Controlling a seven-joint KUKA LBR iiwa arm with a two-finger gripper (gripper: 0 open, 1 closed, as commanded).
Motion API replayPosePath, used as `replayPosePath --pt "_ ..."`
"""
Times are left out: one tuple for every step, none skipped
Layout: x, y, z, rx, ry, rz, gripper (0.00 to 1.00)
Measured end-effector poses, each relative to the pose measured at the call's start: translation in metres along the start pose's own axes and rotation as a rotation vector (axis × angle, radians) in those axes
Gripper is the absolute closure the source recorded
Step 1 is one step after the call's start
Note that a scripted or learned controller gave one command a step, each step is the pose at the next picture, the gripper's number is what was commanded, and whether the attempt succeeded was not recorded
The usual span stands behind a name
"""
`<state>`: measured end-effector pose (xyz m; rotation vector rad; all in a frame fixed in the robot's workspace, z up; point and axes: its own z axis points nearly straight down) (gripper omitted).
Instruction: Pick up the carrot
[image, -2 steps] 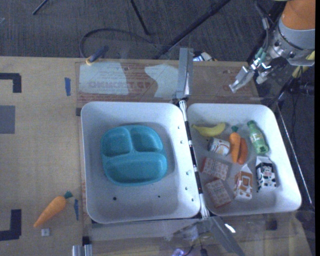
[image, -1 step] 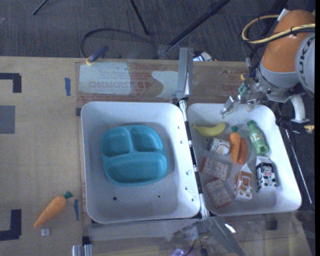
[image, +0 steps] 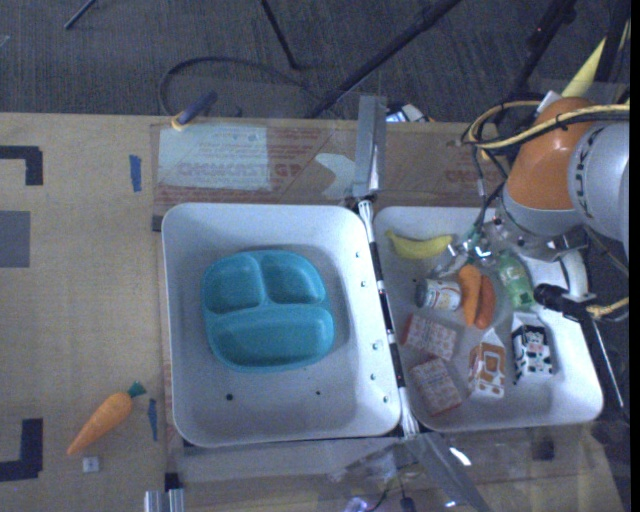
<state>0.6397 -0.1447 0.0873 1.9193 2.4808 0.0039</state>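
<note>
Claw (image: 478, 248) and wrist hang over the back part of the right bin (image: 582, 398), under the grey arm (image: 600, 185) with its orange band (image: 545, 165), which comes in from the right. Whether the claw is released or clenched cannot be told from this slanted overhead view, since the wrist and cables cover it. Nothing can be seen held in it.

Just below the claw lie two orange elongated pieces (image: 478, 296) side by side; what they are is unclear. A small can (image: 437, 293) lies on its side touching them on the left, and a green bottle (image: 515, 282) sits to their right. A banana (image: 420, 243) rests near the bin's back left corner. Three orange-and-white cartons (image: 433, 337) and a black-and-white carton (image: 531, 352) fill the front of this bin.

The left bin (image: 180, 235) holds a blue divided plate (image: 268, 308), set near its middle.

The carrot (image: 100, 421), orange with a green top, lies on the bare bench (image: 70, 300) outside both bins, near the left bin's front left corner and well apart from the claw.
</note>
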Motion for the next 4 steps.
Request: replayPosePath --pt "0.026 0.0 -0.028 0.003 0.002 0.035 0.0" --pt "0.017 -0.038 0.001 0.002 0.002 0.034 0.0" --pt "0.015 -0.037 -0.011 -0.004 -0.001 0.038 1.0" --pt "0.105 -0.042 -0.126 0.004 0.002 0.165 1.0"
